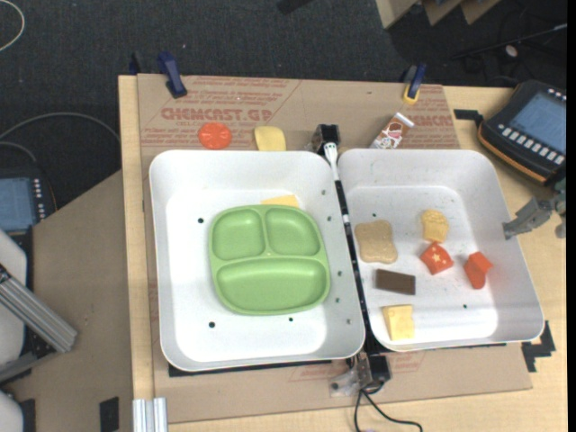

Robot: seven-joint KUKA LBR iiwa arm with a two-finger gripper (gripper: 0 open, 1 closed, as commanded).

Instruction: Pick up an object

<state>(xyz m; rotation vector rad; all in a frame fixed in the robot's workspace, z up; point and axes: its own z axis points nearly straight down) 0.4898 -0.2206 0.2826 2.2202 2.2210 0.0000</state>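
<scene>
In the left bin (171,241) we see a green plate (268,259) with a yellow piece (280,202) just behind it. In the right bin (504,205) lie toast (375,241), a brown bar (395,283), cheese (399,321), a yellow bit (435,225) and two red pieces (437,258). The gripper (529,218) sits at that bin's right rim, holding nothing; we cannot tell its opening.

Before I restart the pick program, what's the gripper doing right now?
Gripper: at the right bin's right rim, holding nothing; fingers appear open.
</scene>
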